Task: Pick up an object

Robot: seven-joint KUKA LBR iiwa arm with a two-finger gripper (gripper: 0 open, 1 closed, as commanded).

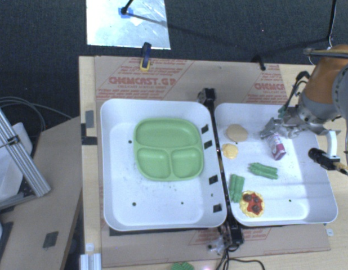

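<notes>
The jaws sit at the end of the grey arm (pixel 323 89), over the upper middle of the right bin (pixel 317 210). I cannot tell whether they are apart or together, since their tips blur into the metal around them.

Just below them, towards 6 o'clock, lies a small pink and white carton (pixel 278 148) on the bin floor. It is close against the jaws, but whether they touch it is unclear. Its long axis runs from about 11 o'clock to 5 o'clock, with the pinker end at 5 o'clock.

The bin floor is flat, white and shallow-walled. Bare floor lies at 3 o'clock and 5 o'clock of the carton, out to the right wall.

At 9 o'clock of the carton, apart from it, is a round beige biscuit (pixel 237 133), with a small yellow piece (pixel 230 151) below it near the left wall. At 7 o'clock lie green beans (pixel 263 170). Further down are a green pod (pixel 236 187) and a yellow slice with red spots (pixel 253 203).

The left bin (pixel 115 167) holds a green plate (pixel 168 149) with 3 compartments, with bare floor all round it. The 2 bins touch along a black hinge strip. Both rest on a cardboard sheet (pixel 146 80) on the counter (pixel 87 94), which stands on a dark carpet (pixel 39 38).
</notes>
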